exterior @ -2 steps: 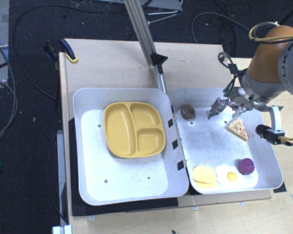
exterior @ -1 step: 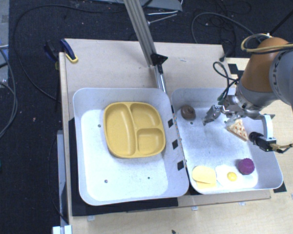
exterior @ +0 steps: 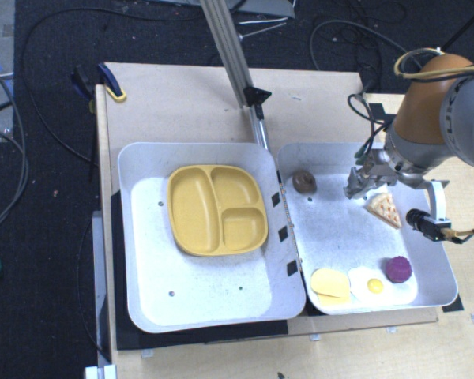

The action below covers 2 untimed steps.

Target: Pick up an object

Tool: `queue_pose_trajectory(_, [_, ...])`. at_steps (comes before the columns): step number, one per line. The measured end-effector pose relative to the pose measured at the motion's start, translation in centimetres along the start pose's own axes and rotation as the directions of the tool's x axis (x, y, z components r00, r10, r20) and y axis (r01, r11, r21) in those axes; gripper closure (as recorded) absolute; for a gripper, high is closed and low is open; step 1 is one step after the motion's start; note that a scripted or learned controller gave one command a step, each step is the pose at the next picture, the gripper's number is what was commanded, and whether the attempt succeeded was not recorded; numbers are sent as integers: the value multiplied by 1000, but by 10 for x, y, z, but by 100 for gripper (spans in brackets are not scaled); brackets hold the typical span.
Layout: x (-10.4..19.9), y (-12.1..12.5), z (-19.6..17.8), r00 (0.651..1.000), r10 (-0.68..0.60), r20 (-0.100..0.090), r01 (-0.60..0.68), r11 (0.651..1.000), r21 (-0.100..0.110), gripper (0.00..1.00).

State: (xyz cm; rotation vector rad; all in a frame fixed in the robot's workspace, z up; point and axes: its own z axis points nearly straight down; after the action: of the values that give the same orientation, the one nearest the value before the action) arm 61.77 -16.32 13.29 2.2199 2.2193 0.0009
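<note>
- The gripper (exterior: 362,186) is seen low over the upper right part of the right bin (exterior: 332,227), reached in from the right on the grey arm (exterior: 438,125) with its orange band.
- Whether anything is clasped cannot be told: the gripper's end is dark and small against the bin floor.
- A pizza slice (exterior: 384,209) is found just beside the gripper, to its lower right, lying flat on the bin floor; contact between the two cannot be made out.
- A brown round object (exterior: 303,181) is placed to the left of the gripper, near the bin's upper left corner, apart from it.
- Along the near edge of the right bin three items are lined up: a pale yellow flat piece (exterior: 330,283), a fried egg (exterior: 370,285) beside it, and a purple round object (exterior: 397,269) at the right end, well apart from the gripper.
- The left bin (exterior: 150,290) is occupied by a yellow divided plate (exterior: 217,210), set upright on its base with three compartments showing.
- Both bins are borne side by side on a pale bench (exterior: 174,105), and a metal post (exterior: 229,42) is seen rising at a slant behind them.
</note>
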Motion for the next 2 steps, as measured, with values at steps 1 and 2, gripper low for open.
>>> queue_pose_trajectory(1, [-2,4,-64,1000,-2,1,2,1000,-5,100])
queue_pose_trajectory(2, [-2,6,-118,1000,-3,1,3,1000,-5,100])
